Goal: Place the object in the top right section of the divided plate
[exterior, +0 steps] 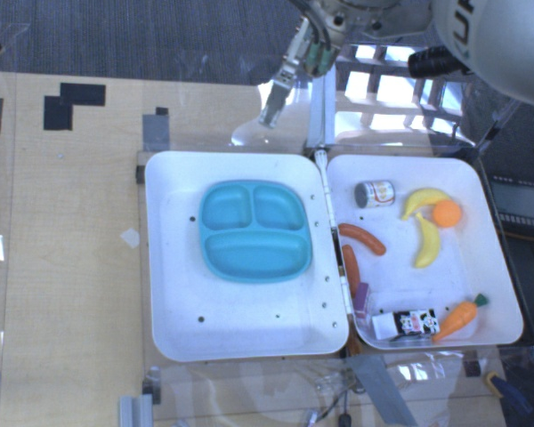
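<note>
Desk [62, 265] carries two white bins. Left bin [173, 318] holds blue divided plate [254, 231], all sections bare, target top right section [280, 208]. Right bin [494, 238] holds candidate objects: bananas [427, 238], carrot [456, 318], sausage [362, 238], orange [446, 213], small can [375, 193]. Which one is meant: unclear. All look light, smooth toy-like; sausage likely easiest, pinch across middle. Gripper [274, 105] hovers beyond bins, far side, grasping nothing; jaw state cannot tell.

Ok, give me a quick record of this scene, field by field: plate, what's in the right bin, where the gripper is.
plate: blue divided plate in the left bin, sections bare
right bin: small can, two bananas, orange, two sausages, carrot, small carton
gripper: above the bench beyond the bins, holding nothing visible
task state: not started
</note>
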`<action>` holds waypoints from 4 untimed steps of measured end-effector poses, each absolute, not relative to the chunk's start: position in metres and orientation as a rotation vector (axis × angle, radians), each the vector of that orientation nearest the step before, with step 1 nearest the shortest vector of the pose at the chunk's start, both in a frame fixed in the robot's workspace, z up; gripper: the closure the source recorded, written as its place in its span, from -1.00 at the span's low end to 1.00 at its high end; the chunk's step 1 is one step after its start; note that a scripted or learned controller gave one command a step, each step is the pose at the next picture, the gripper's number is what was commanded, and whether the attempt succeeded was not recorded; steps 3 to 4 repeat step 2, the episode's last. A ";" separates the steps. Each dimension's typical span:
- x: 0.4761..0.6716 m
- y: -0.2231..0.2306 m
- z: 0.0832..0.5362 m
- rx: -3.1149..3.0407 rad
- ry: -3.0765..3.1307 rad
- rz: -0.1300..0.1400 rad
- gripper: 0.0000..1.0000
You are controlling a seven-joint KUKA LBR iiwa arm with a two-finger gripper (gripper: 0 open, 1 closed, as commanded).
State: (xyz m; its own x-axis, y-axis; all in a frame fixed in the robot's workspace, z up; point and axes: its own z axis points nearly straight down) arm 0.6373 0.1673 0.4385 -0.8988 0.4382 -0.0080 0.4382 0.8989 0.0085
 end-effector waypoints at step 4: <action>0.637 0.167 0.438 0.705 3.052 0.009 -1.00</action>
